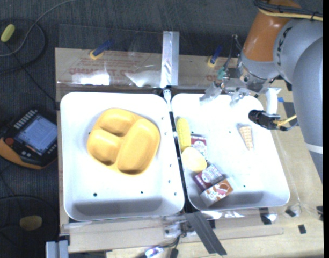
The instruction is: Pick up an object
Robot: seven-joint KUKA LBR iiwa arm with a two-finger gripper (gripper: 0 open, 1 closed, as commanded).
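The right bin (261,171) holds a corn cob (182,132) along its left wall. Below it lie a pale yellow round piece (193,159) and brown-and-white packets (207,175) (218,190). A small waffle cone (247,136) lies apart toward the right. A large yellow bread-like lump (123,140) fills the middle of the left bin (78,198). My gripper (224,95) hangs over the far edge of the right bin, above bare white floor. Its fingers look spread, with nothing between them. It is well clear of the corn and the cone.
The grey arm with its orange band (266,31) comes in from the upper right. A metal divider (170,58) stands behind the seam between the bins. A control pendant (30,138) lies on the floor at left. Clear plastic sheet (116,69) lies behind the left bin.
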